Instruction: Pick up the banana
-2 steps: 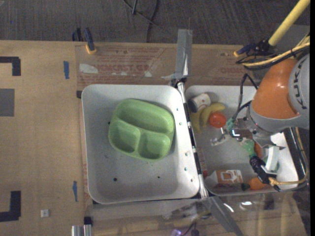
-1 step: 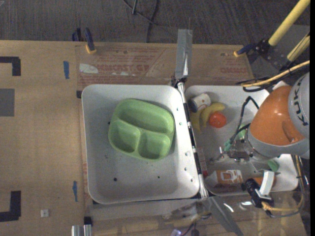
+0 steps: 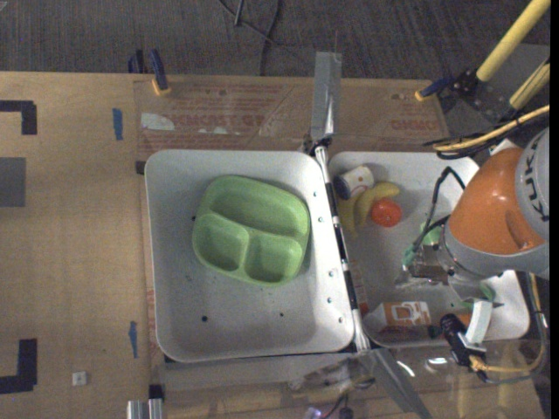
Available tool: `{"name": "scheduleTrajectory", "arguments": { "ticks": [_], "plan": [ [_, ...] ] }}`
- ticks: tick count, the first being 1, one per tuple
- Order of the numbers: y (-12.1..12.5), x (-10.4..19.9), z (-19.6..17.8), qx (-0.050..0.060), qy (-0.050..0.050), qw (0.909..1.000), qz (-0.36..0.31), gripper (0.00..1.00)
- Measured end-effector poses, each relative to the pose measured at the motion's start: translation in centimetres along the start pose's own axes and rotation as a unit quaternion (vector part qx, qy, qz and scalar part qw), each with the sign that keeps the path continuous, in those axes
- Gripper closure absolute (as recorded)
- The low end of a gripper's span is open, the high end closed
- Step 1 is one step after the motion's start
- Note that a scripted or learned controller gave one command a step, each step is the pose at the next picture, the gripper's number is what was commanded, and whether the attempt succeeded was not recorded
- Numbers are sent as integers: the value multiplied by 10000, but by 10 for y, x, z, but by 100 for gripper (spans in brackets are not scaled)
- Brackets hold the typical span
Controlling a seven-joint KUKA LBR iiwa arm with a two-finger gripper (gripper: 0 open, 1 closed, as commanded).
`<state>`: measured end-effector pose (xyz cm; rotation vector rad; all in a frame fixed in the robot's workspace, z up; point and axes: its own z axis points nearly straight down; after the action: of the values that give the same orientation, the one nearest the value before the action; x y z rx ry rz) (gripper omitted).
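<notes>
Two bins sit side by side; the banana (image 3: 367,202) lies in the right bin (image 3: 384,269), against the wall shared with the left one, touching a red ball (image 3: 386,213) and a small white cup (image 3: 355,181). The gripper (image 3: 425,264) hangs near the banana, its state impossible to tell. A good pick probably descends on the banana's bare yellow middle, avoiding ball and wall.

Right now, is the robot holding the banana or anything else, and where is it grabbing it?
It cannot be told. The arm hangs over the right bin and hides its own end. The banana lies apart from it, beside a red ball, so it is not held.
</notes>
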<state>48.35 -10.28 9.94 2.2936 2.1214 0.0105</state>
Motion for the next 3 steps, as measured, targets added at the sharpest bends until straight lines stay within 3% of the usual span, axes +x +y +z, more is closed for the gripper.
{"name": "scheduleTrajectory", "arguments": {
  "ticks": [1,2,3],
  "plan": [
    [-9,73,-85,104,10,9743,2249,100],
    [38,115,-149,105,-2,9479,3183,100],
    [55,209,-163,104,-14,9069,4211,100]
  ]
}}
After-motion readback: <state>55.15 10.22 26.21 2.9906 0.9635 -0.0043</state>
